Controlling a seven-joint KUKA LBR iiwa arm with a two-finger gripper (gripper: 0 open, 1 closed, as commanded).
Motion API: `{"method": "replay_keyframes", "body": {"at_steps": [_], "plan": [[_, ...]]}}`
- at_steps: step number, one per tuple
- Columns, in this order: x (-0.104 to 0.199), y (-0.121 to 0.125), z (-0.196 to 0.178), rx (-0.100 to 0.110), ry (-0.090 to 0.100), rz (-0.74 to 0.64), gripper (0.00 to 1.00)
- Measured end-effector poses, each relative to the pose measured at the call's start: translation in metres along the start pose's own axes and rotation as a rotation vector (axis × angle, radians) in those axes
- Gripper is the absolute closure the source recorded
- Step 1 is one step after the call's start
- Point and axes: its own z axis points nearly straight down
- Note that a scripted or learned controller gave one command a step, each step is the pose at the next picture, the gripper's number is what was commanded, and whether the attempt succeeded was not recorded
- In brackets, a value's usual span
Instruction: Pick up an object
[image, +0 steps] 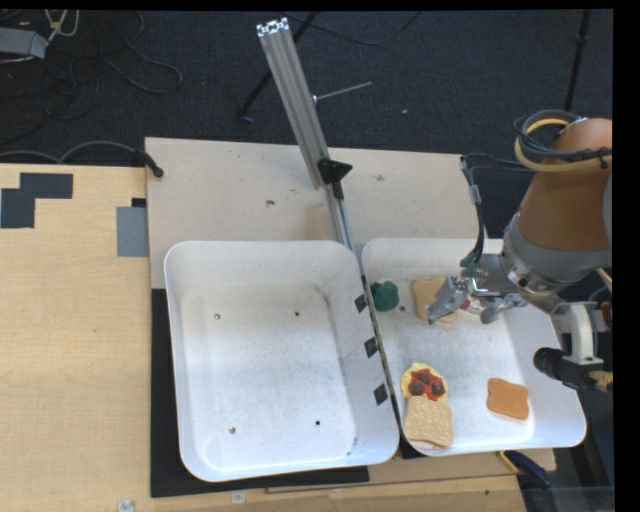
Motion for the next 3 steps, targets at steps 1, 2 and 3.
{"method": "replay_keyframes", "body": {"at_steps": [1, 2, 3], "plan": [[-0.001, 0.001, -0.002, -0.006, 0.0, 0.003, 0.0], [-0.001, 0.009, 0.057, 0.001, 0.0, 0.001, 0.0], [-0.009, 0.01, 0.107, 0.0, 0.0, 0.001, 0.0]]}}
